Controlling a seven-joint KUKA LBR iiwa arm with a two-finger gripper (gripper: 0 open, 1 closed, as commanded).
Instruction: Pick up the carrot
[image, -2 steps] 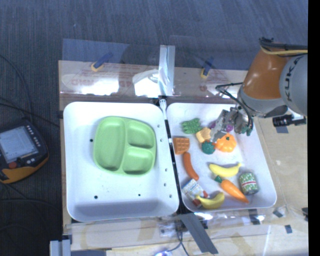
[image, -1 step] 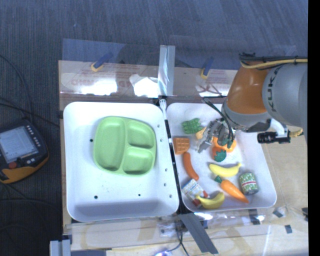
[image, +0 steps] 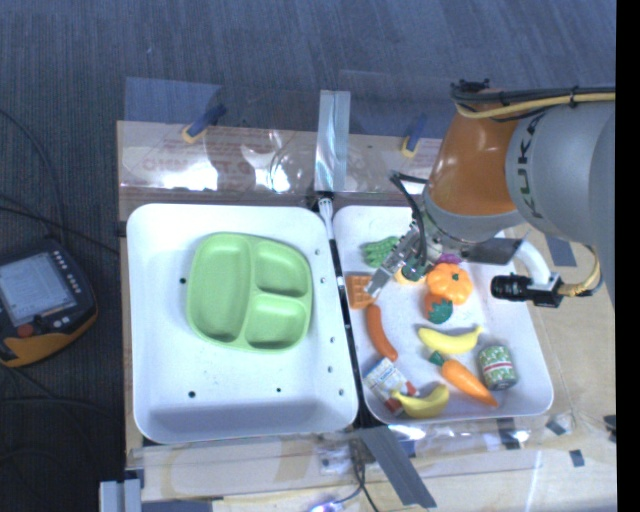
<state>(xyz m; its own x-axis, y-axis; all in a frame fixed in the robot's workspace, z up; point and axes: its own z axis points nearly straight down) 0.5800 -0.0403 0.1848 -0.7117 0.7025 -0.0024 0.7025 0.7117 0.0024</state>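
Note:
The carrot (image: 468, 381) is orange and tapered, with a green stub at its left end. It lies near the front of the right bin (image: 535, 345), between a yellow banana (image: 450, 340) and a green-labelled can (image: 497, 366). My gripper (image: 395, 268) hangs over the back left of that bin, well behind and to the left of the carrot. Its fingers point down to the left, stand open and have nothing between them. The grey arm with its orange band (image: 475, 170) reaches in from the right.
Around the gripper lie green leafy food (image: 380, 250), an orange pumpkin (image: 448, 285), a small orange box (image: 358, 291) and a reddish sausage (image: 380, 332). A second banana (image: 425, 402) and a white packet (image: 385, 377) sit at the bin's front. The left bin (image: 160, 380) holds a green divided plate (image: 248, 290).

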